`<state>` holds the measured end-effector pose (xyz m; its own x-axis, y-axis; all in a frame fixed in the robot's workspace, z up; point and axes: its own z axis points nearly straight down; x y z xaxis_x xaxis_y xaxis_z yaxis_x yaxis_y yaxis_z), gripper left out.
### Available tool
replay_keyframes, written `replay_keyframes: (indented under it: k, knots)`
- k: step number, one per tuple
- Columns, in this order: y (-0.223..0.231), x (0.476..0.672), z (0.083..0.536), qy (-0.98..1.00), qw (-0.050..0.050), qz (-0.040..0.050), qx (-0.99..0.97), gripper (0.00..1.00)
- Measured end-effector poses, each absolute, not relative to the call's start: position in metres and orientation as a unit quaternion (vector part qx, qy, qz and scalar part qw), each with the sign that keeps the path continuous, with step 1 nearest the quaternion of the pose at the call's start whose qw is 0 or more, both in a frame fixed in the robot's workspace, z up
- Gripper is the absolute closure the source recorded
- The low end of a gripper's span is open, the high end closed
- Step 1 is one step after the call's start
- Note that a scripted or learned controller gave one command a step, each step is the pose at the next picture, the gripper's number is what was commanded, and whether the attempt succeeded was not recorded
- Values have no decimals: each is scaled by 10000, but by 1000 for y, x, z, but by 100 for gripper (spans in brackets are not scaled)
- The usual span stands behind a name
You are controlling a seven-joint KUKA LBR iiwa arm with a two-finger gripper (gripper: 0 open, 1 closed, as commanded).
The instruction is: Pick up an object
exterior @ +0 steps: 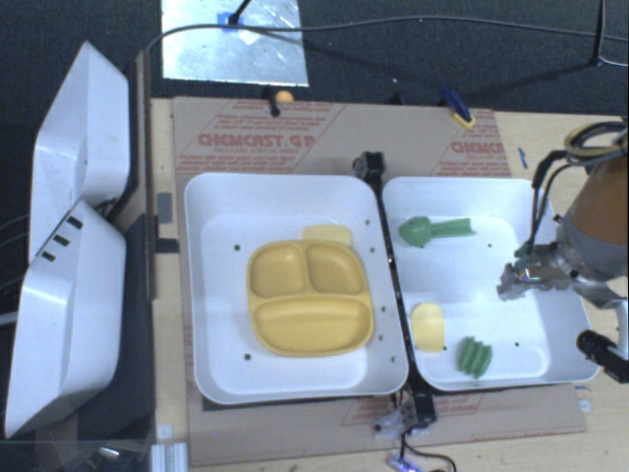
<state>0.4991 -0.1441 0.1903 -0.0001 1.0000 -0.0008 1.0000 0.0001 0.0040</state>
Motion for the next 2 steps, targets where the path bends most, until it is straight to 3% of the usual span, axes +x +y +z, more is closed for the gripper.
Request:
replay_keyframes:
  k: [1,2]
  knots:
    - [-144,500,206,7073,8,5,7069,100]
    - [-99,527,219,7088,3,9,7054,100]
